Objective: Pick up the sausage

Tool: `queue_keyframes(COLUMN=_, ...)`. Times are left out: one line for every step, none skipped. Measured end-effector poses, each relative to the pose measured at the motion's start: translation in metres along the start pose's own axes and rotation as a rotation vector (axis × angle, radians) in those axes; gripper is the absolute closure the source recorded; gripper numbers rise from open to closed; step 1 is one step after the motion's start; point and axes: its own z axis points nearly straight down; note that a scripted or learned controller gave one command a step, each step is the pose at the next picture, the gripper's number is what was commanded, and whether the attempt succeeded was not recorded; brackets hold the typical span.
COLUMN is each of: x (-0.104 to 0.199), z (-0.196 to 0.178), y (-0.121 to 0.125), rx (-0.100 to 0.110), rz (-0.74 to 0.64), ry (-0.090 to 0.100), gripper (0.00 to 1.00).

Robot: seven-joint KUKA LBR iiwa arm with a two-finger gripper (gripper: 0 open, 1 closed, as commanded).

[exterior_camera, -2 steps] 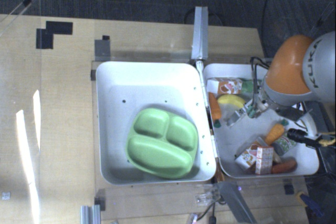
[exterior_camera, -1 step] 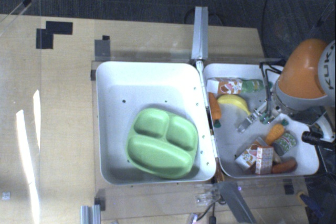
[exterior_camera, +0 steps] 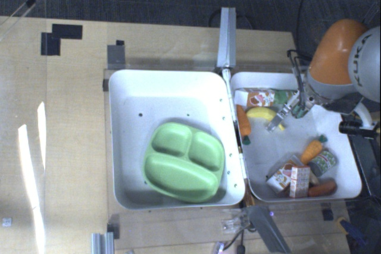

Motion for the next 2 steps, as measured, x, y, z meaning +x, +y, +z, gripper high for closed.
queue_keyframes(x=-0.0026, z=-0.0134, y=0.0044, rx=-0.014, rz=-0.001, ry=-0.016, gripper=1.0)
queue_keyframes(x=-0.0002, z=-0.0118, y=0.0028, rx=-0.007, rz=0.0, ry=-0.005, gripper=0.0)
